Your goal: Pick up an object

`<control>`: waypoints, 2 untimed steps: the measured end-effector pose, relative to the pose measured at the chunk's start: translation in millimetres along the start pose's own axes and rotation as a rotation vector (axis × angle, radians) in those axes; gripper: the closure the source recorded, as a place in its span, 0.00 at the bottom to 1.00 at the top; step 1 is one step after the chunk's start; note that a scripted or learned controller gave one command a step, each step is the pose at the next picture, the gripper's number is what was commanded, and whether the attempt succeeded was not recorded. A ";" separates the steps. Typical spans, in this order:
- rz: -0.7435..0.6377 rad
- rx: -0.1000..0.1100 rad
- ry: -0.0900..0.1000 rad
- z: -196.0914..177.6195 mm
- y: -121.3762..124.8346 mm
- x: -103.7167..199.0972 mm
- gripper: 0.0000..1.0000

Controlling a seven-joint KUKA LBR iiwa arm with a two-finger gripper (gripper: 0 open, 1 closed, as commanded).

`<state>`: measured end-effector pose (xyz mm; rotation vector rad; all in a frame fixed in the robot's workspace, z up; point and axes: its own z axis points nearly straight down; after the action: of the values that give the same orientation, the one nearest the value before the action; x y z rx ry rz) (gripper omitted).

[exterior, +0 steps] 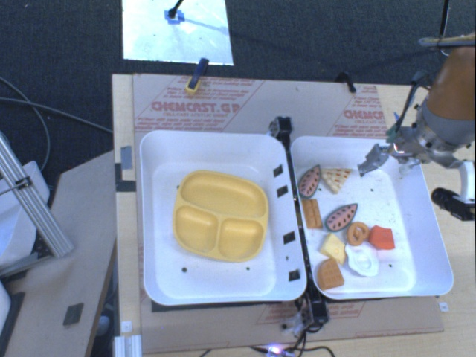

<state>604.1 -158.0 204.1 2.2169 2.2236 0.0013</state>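
You see two shallow white plastic bins side by side on the tabletop (89,192), over a sheet of printed cardboard (223,103). The left bin (160,222) holds a yellow plastic plate with three compartments (221,215), lying flat near the middle.

The right bin (428,229) holds the toy food pieces, gathered in its left and centre part. Nearest the divider, a watermelon slice with a dark rind (309,181) lies at the top, with a pale triangular sandwich wedge (336,178) just beside it. Below them sits a narrow orange-brown cracker (312,213), then a second watermelon slice (342,216). An orange ring-shaped doughnut (358,233) lies next to a red-orange block (381,237). Lower down you find a pale yellow cheese wedge (334,248), a white fried-egg shape (363,261) and an orange-brown square biscuit (330,274).

The grey arm with its orange band (450,95) reaches in from the right, and its hand (372,160) hovers above the upper part of the right bin, near the sandwich wedge but apart from it. You see nothing between its fingers. Whether those fingers stand apart or together, you cannot tell from this angle.
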 end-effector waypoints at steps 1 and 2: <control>0.003 0.010 0.004 102.5 -75.1 21.7 0.00; 0.003 0.001 0.001 97.6 -70.9 20.1 0.00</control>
<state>533.4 -138.2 106.3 2.2206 2.2212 0.0011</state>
